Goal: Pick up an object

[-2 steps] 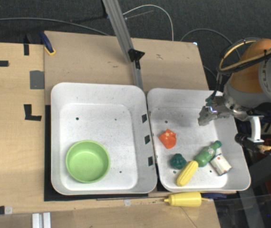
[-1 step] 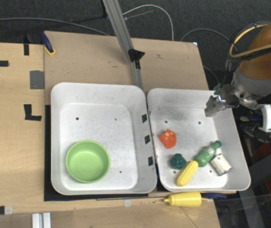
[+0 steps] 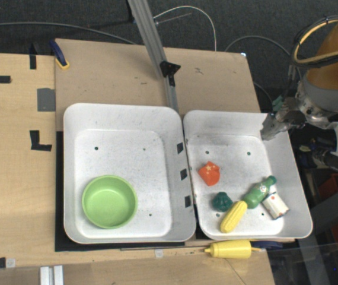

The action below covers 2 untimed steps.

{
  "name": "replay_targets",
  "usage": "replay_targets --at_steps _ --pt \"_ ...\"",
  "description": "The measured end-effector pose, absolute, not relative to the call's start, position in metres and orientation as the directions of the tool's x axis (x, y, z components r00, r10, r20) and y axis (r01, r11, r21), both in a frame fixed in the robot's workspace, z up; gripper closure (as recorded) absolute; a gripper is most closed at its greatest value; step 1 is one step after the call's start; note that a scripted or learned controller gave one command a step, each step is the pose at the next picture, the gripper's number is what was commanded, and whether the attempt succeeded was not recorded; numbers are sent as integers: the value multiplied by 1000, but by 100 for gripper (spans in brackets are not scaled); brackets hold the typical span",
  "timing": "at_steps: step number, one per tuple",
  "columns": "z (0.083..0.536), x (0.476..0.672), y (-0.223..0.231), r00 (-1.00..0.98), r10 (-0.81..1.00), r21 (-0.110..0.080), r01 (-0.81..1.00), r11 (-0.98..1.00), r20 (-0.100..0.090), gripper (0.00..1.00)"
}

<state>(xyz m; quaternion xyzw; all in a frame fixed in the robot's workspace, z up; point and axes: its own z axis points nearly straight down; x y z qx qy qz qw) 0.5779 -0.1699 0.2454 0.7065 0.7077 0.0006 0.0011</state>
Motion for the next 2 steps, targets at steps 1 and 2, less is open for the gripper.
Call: replay_targets --at_steps 1,2 --pt "237 571 -111 -6 1000 -3 1000 6 1 100" --pt "240 581 -53 -8 1000 -1 1000 8 2 100"
